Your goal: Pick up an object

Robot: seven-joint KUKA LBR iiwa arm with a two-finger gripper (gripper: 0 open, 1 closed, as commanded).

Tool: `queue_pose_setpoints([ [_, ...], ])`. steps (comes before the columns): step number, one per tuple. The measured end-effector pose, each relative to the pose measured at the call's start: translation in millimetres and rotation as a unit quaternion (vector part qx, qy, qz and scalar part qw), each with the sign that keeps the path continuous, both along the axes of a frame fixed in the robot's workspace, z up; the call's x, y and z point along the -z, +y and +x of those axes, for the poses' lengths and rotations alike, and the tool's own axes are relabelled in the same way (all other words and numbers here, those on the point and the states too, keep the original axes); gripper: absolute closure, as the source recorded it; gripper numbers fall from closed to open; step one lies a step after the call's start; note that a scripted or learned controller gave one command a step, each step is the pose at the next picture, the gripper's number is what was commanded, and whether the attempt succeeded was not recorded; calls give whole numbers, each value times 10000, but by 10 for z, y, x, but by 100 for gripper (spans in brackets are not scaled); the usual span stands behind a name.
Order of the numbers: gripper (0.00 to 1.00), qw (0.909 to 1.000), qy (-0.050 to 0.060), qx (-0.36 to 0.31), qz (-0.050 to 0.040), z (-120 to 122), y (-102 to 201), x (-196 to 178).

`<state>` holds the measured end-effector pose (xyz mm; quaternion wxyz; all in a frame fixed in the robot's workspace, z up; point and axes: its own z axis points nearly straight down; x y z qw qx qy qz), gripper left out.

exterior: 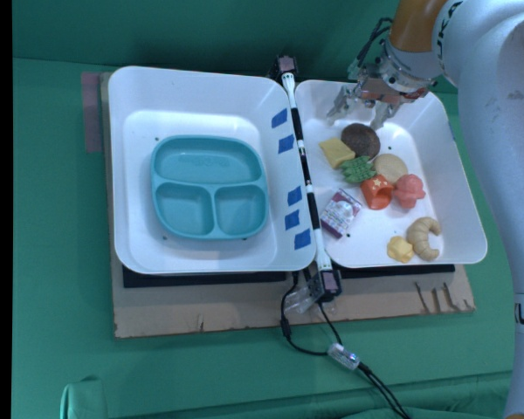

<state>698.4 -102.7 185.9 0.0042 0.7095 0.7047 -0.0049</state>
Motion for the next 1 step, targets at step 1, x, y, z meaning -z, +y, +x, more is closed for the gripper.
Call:
queue_pose_setpoints([
  [1, 0, 10000, 35, -24, 17, 23, -12, 1],
])
